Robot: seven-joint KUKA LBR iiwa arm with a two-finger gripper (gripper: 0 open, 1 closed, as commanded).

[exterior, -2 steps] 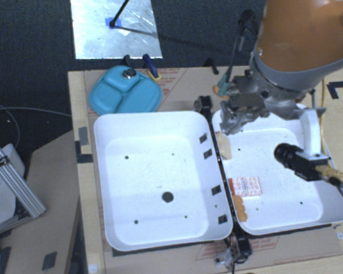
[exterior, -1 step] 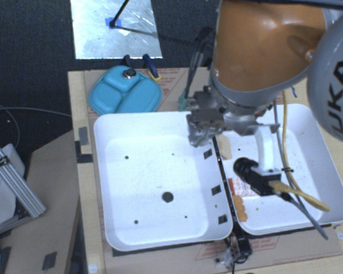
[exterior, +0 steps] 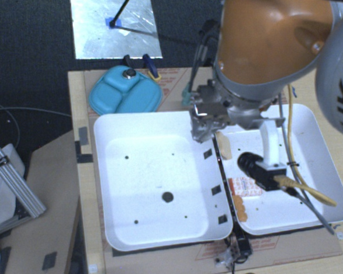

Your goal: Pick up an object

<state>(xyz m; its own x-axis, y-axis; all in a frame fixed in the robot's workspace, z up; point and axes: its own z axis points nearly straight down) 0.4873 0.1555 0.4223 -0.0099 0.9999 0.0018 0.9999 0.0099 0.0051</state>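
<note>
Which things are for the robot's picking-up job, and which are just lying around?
For the job: gripper, right bin, red-and-white packet, orange piece, tan stick.
Lying about: blue tray, shiny sheet.

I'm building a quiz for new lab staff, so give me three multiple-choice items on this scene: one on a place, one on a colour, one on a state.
1. Relative to the shallow white bin on the view's left, where is the light-blue plastic compartment tray?
A inside it
B behind it, on the bench
C in front of it

2. What colours is the small flat packet in the shallow white bin on the view's right?
A red and white
B green
C black

3. How does that packet rest?
A on edge
B rolled up
C flat on the bin floor

Answers:
1. B, the tray sits beyond the bin's far rim.
2. A, red print shows on white.
3. C, its broad face is turned up.
</note>
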